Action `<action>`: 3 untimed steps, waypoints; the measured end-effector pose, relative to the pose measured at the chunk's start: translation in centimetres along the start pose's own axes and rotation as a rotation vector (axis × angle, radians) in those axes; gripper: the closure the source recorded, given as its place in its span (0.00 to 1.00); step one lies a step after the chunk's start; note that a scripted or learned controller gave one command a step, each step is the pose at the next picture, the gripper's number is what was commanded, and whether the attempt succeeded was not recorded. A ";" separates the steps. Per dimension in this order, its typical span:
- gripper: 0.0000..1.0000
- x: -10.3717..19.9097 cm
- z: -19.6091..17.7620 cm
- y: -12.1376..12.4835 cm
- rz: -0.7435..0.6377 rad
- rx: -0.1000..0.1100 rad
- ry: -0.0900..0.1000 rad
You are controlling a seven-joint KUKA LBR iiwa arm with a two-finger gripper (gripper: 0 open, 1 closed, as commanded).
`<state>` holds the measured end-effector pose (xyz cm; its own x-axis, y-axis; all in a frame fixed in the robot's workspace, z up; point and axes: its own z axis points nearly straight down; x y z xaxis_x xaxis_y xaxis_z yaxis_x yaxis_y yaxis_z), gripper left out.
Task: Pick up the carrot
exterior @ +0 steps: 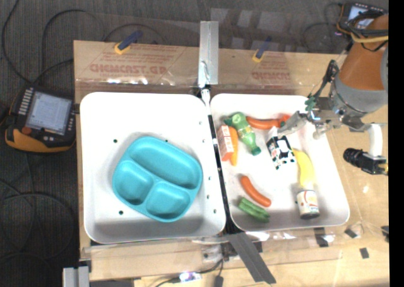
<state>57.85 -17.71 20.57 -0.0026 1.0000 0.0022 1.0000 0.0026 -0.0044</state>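
Carrot (pixel 233 144) lies at right bin's (pixel 338 200) left side beside an orange packet (pixel 225 140), pincer (pixel 302 117) over far rim, grip state unreadable; table (pixel 145 65) sheet reads "CHEMCAST GP".

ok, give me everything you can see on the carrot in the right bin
The carrot is a small toy-looking piece, orange, plastic by its sheen, with a green top at its far end. It lies flat on the floor of the right bin, near the left wall, running roughly front to back. An orange-and-white packet lies along its left side, touching or nearly so, and a green vegetable sits just to its right. The gripper is over the bin's far right part, well apart from it.
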 end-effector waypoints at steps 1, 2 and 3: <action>0.00 5.5 3.6 9.0 -0.214 -0.001 -0.004; 0.00 2.9 3.4 9.0 -0.414 -0.001 -0.006; 0.00 3.5 0.7 9.1 -0.522 -0.002 -0.006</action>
<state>66.90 -14.20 19.86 -0.5008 0.8656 -0.0018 0.8656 0.5008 -0.0023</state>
